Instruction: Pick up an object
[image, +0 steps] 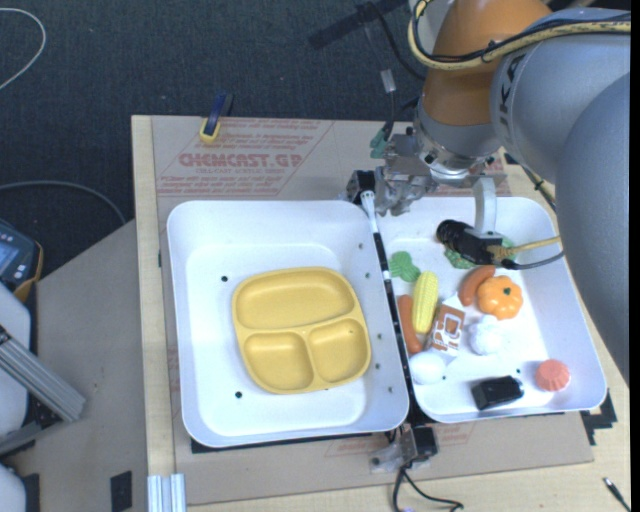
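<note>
Arm poised over back rim of right bin, nothing held

Arm (565, 95) enters from the right of the camera view, its grey link sweeping across the upper right corner. The orange band (475, 30) sits above the wrist, and the wrist points steeply down. The gripper (393, 200) hangs at the back edge of the right bin (572, 305), close to the divide between the two bins. Open or closed: cannot tell from this angle. No item is seen in its grasp.

Candidate items all lie in the right bin, nearer the camera than the gripper:
- green toy (405, 266), closest to the gripper, by the divide
- corn cob (425, 300), just beside a carrot (406, 328)
- orange pumpkin (500, 297), mid-bin
- small printed packet (449, 330), between the corn cob and a white ball (488, 338)
- second white ball (428, 368), at the front near the divide
- black block (496, 391) and a round orange-red piece (552, 375), at the front edge

The left bin (190, 260) holds a yellow divided plate (300, 328), lying flat at its centre, well apart from the gripper
</note>
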